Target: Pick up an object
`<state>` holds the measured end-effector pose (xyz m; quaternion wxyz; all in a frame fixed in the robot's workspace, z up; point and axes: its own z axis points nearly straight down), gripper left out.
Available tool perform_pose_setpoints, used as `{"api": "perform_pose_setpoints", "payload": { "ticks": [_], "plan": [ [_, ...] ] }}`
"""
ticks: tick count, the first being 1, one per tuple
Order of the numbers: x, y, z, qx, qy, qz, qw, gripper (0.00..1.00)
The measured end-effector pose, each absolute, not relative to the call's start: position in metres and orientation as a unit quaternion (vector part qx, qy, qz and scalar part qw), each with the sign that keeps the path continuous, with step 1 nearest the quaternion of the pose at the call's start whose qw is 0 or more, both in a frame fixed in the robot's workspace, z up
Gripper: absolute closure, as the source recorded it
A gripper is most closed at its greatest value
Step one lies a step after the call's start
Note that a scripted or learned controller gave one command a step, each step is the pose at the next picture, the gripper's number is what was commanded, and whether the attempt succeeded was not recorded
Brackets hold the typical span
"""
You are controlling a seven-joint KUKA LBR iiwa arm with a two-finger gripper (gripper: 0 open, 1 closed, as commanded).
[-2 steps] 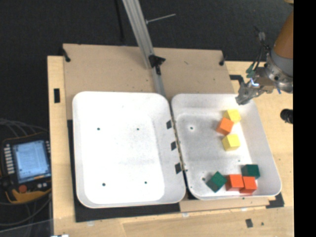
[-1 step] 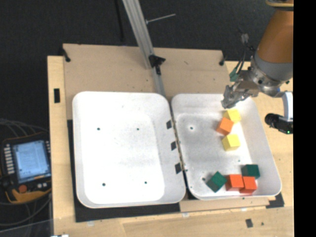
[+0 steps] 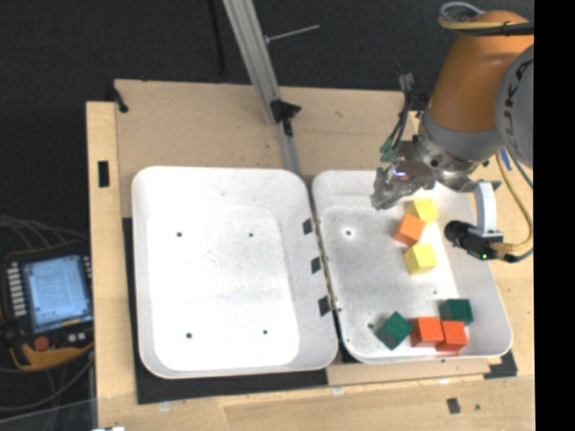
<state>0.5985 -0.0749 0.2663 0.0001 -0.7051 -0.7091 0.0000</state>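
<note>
Inspection: my gripper over the right bin's far end, blocks scattered below.

Nearest the camera, along the right bin's (image 3: 355, 348) front edge, a dark green block (image 3: 393, 329) lies tilted, just beside an orange block (image 3: 427, 330) and a red-orange block (image 3: 454, 334), with a second dark green block (image 3: 457, 311) touching behind them. Farther in, a yellow block (image 3: 420, 258) sits apart, then an orange block (image 3: 410, 229) touching another yellow block (image 3: 425, 209) behind it. My gripper (image 3: 388, 191) hangs at the far end, just beside that yellow block (finger state: I cannot tell, the tips are too blurred). The left bin (image 3: 148, 241) lies alongside. Farthest, a metal pole (image 3: 256, 52) slants away across the bench (image 3: 180, 124).
</note>
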Motion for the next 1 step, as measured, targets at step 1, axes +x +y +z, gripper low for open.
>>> {"api": "perform_pose_setpoints", "payload": {
  "ticks": [1],
  "plan": [
    [0.5838, -0.0220, 0.2528, -0.705, -0.709, 0.0002, 0.000, 1.00]
  ]
}}
